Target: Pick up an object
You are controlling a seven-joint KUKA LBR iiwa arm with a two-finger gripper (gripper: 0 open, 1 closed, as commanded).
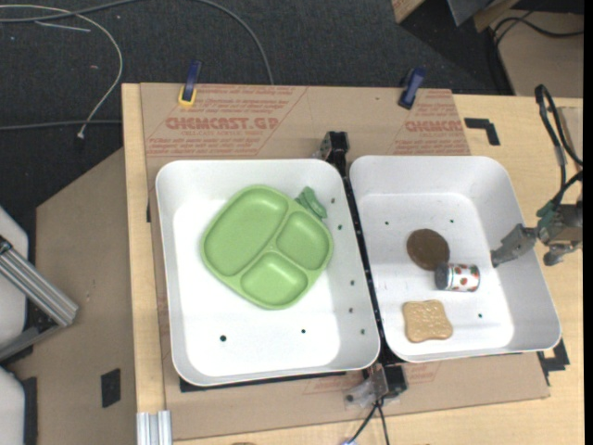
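The right bin [491, 179] holds three objects. A brown round disc [428, 247] lies near its middle. Just right of it a small red-and-white can [461, 277] lies on its side, and a tan square cracker [426, 321] rests near the front wall. My gripper [535, 247] hangs over the bin's right rim, to the right of the can and apart from it. It is open with nothing between its fingers; one grey finger [512, 246] points toward the can.
The left bin [185, 323] contains a green divided plate [267, 246] with a small green piece [312, 202] at its upper right edge. Black clamps [334, 145] join the bins at the back. Cables [559, 128] run along the bench's right side.
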